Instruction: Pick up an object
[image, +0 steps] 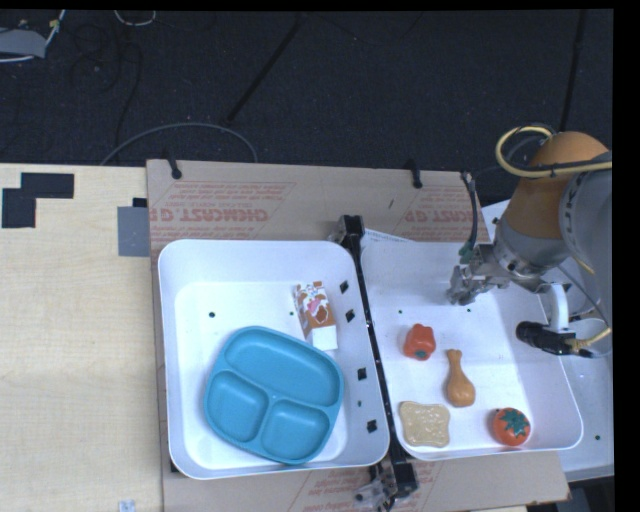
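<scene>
Nearest camera: toast slice (425, 423) and tomato (511, 426) by the right bin's (400, 270) front edge.
Target, likely: drumstick (459, 378) mid-bin, beside red pepper (420, 341); probably light, stiff, smooth plastic; pinch its thick end.
Hand: hand (468, 283) low over the bin's far part, nothing between; spread or pressed, cannot tell.
Left bin: blue tray (272, 393), small packet (315, 305).
Writing: mirrored cardboard (230, 205) print, unreadable.

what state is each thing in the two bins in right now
blue divided plate: flat, left bin
snack packet: lying beside plate
red pepper: loose, right bin
chicken drumstick: lying flat
bread slice: lying flat
tomato: loose
end effector: over right bin, holding nothing visible
</scene>
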